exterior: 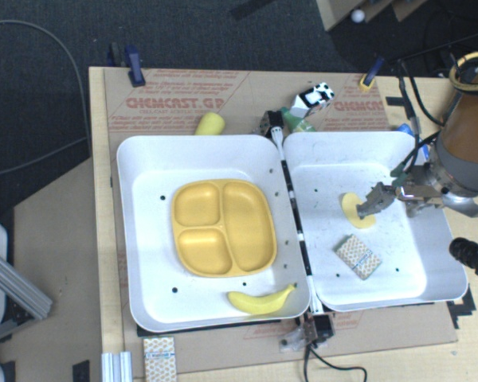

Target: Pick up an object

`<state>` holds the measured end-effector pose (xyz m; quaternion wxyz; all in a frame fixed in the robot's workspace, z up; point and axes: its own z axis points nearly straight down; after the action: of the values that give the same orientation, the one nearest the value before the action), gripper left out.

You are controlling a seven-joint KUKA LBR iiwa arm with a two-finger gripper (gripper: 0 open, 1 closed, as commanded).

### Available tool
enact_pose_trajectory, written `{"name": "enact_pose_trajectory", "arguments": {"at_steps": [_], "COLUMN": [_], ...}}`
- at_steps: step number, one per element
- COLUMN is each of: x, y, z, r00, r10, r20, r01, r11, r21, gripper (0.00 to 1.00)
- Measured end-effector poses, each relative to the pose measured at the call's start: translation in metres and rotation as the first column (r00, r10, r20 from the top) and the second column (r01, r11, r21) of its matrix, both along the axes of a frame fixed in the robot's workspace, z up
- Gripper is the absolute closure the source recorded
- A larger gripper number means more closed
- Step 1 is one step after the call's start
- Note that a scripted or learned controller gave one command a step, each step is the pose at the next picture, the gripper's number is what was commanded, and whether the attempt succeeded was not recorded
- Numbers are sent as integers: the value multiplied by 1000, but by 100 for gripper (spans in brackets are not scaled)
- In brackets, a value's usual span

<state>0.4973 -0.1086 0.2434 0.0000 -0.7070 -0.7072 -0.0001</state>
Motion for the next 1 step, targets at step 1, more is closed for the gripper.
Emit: {"name": "enact_pose_trajectory", "arguments": {"at_steps": [1], "x": [65], "y": [-1], "z": [-141], "r00": [1000], "r10": [-1], "r20": [-2], "r01": [1], "r11": [1000], "r21": [1], "gripper": [0]}}
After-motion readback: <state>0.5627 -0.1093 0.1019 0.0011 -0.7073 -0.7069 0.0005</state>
